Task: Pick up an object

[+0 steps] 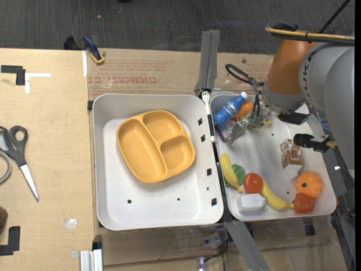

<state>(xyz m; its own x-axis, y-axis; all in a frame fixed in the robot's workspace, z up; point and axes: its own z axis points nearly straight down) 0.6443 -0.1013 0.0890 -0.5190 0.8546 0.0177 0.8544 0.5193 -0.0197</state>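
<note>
Beside the gripper (pixel 247 124), blue bottle (pixel 229 109), touching.

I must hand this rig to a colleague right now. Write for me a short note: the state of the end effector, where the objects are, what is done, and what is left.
End effector: low at the far left corner of the right bin, beside the blue bottle; its grip cannot be judged.
Right bin also holds: corn cob, tomato, banana, white block, small pumpkin, brown packet.
Left bin: yellow divided plate.
Done: nothing is seen lifted.
Left: grasp one object and raise it.
</note>
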